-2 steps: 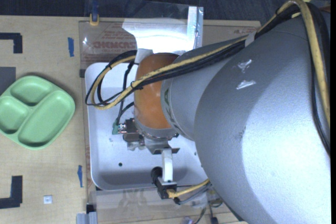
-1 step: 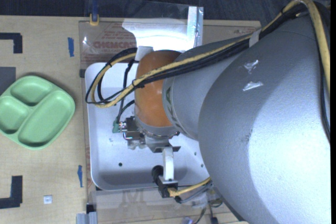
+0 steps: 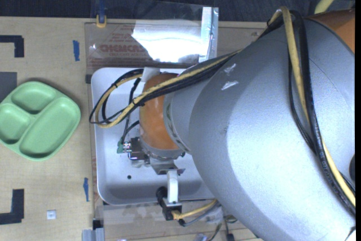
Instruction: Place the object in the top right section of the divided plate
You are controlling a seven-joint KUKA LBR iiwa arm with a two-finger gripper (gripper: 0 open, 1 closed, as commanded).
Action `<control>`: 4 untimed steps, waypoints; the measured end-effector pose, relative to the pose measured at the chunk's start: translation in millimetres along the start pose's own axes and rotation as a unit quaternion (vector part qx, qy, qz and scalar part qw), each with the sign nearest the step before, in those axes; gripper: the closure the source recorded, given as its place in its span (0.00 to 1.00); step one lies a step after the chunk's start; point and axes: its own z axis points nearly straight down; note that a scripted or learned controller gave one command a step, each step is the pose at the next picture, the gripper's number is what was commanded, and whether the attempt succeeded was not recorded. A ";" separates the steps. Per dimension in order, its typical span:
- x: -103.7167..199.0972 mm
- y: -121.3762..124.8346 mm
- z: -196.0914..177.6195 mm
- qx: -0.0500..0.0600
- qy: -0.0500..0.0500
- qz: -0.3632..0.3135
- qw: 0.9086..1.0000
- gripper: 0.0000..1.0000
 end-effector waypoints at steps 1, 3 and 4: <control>0.1 64.7 -36.4 0.003 -0.004 0.145 0.989 1.00; 0.5 7.6 -87.9 0.003 -0.005 0.417 0.909 0.00; -86.0 -0.1 -199.8 0.000 -0.004 0.539 0.842 0.00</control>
